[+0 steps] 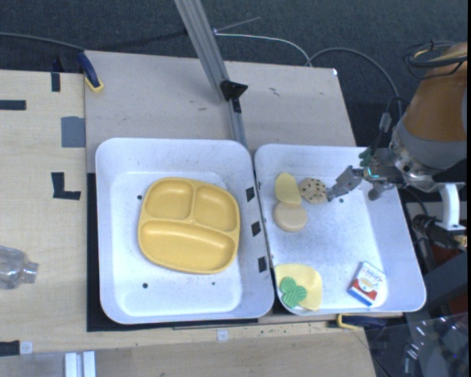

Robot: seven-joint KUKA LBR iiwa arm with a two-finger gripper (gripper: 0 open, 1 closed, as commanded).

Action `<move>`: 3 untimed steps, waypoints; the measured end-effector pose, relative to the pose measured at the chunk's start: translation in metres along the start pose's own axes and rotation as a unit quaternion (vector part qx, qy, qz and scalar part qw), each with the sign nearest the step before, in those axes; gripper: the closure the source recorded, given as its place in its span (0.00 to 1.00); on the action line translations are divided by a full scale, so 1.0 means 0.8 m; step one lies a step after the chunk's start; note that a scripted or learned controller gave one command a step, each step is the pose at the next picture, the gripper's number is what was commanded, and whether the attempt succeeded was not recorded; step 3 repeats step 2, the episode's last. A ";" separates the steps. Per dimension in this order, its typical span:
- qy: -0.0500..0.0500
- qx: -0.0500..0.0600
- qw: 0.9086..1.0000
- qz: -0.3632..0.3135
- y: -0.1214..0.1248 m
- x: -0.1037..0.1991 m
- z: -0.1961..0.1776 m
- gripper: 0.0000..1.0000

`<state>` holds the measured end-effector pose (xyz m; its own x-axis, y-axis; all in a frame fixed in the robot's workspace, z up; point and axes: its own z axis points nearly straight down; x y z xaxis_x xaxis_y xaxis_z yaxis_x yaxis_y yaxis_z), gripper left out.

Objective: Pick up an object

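Camera view, catalogue of contents, located relative to the right-hand white bin [392, 234].

Left-hand white bin [114, 234]: adjoins it along the centre seam. Contents: one yellow divided plate [190, 225] with three compartments, lying flat near the middle.

Right-hand white bin, contents:
- Yellow lemon-shaped piece [287, 188], upper left part of the floor, close to the seam.
- Beige rounded bun-like piece [290, 217], just below the lemon piece and touching or nearly touching it.
- Speckled cookie [312, 189], just right of the lemon piece; small disc, tan with dark spots.
- Yellow toy with green patch [299, 287], at the lower left corner, against the front wall.
- Small red, white and blue carton [367, 283], lower right area, well apart from the others.

Gripper [340, 188]: over the upper middle of this bin, its tip just right of the cookie, pointing toward it. Nothing is seen between the fingers; whether they stand apart or together cannot be told at this size.

Handling judgement: the cookie, nearest the tip, is the likely target. It appears light, rigid plastic, thin and low, so apt to slide on the smooth floor or slip out. Best taken across its diameter, edge to edge, with the fingers low. The neighbouring lemon piece crowds its left side and may be nudged.

Outside the bins: clear plastic bottle [6, 265] on the bench, far left.
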<state>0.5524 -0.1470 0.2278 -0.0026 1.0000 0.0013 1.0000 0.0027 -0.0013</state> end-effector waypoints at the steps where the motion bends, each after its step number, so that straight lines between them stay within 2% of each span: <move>1: -0.002 -0.004 1.000 0.000 -0.010 -0.013 -0.120 0.00; 2: 0.001 0.005 1.000 0.001 -0.061 0.051 0.051 0.00; 3: 0.001 0.005 1.000 0.001 -0.061 0.051 0.051 0.00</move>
